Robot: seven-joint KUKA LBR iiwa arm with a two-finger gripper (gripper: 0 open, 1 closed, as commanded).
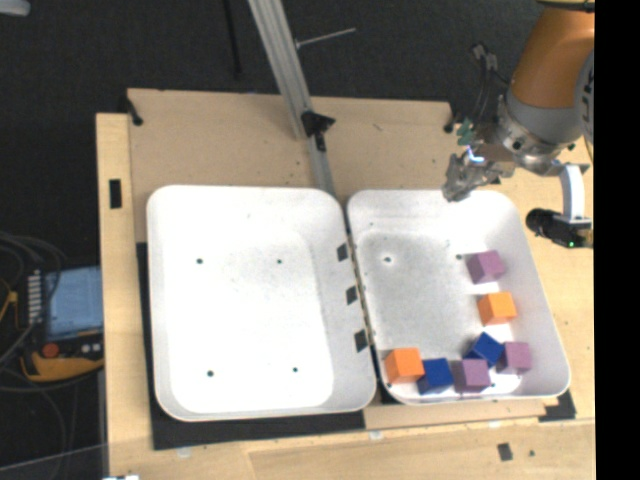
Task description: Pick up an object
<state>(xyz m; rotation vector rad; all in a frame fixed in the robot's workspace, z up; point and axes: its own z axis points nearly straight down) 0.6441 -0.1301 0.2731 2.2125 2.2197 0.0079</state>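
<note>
Gripper [462, 185] at upper right of the frame, hanging over the far rim of the right bin [420, 208], near its upper right corner. Too small and dark to tell how wide it stands; nothing seen in its grasp. Above it, the grey wrist and orange band of the arm [548, 63], coming in from the right edge.

Below, along the right side of that bin: a purple cube [486, 265], then an orange cube [497, 307] just beneath. Further down, a cluster at the lower right corner: a dark blue cube [487, 348] touching a second purple cube [517, 356]. Along the near wall, a row close together: another orange cube [404, 364], a blue cube [435, 375], a third purple cube [471, 374]. All well apart from the gripper.

Left of that, the left bin [250, 208], side by side with the right one. Beneath both, the tan surface [200, 138]. At the far left edge, a blue box [75, 301] among black cables.
</note>
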